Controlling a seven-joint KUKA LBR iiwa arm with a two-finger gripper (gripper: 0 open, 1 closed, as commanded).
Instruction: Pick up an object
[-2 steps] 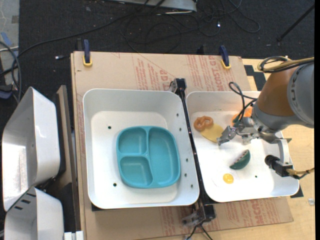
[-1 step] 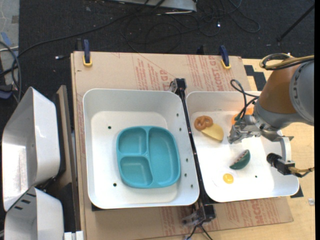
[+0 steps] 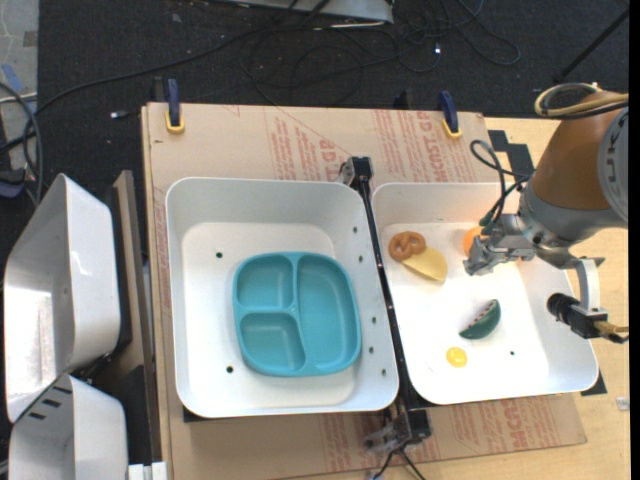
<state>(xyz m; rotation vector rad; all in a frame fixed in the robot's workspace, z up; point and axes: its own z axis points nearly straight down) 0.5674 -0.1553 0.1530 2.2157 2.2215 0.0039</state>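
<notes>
On the left side of the cardboard-covered surface (image 3: 270, 133), a shallow white plastic bin (image 3: 190, 268) is seen, and a teal plastic plate with three compartments (image 3: 296, 313) lies flat near its middle. Just beside it, across a dark divider, the second shallow white bin (image 3: 560, 368) is placed. Near that bin's upper left, a small brown pretzel-shaped piece (image 3: 406, 245) is found touching a pale yellow wedge-shaped piece (image 3: 428, 265) just below it. Lower down, a small round yellow piece (image 3: 456, 357) rests on the bin floor, and a dark green curved slice with a reddish inner face (image 3: 482, 321) lies near it, slightly up and to the right. A small orange object (image 3: 470, 238) is partly hidden at the upper middle of the bin, just beside the grey metal gripper (image 3: 484, 256). The gripper is lowered close to the bin floor; whether it is spread or pressed together cannot be told. Nothing can be made out between its tips. The grey arm with its orange band (image 3: 580, 163) reaches in from the right.
</notes>
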